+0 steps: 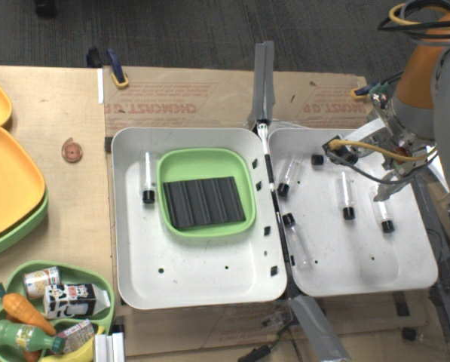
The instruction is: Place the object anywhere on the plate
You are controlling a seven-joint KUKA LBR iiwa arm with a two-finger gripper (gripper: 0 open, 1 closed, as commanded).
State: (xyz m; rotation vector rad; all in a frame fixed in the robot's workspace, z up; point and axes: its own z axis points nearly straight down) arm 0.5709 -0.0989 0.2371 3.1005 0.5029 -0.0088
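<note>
A pale wooden bench (74, 111) is carrying cardboard (179, 108) and two white bins, with dark carpet (209, 13) running along the top. The arm (420, 89) is reaching in at the upper right, its gripper (383, 191) hanging over the right bin (360, 274); whether it is apart or together cannot be told. The black ridged slab (206, 202) is lying on the green plate (206, 161) in the left bin (202, 285).

Dark grey ribbed rectangular slab (202, 202) on a green square plastic plate (206, 159).
Slab lies flat, mid-plate; plate sits in the left white bin (138, 266).
</note>
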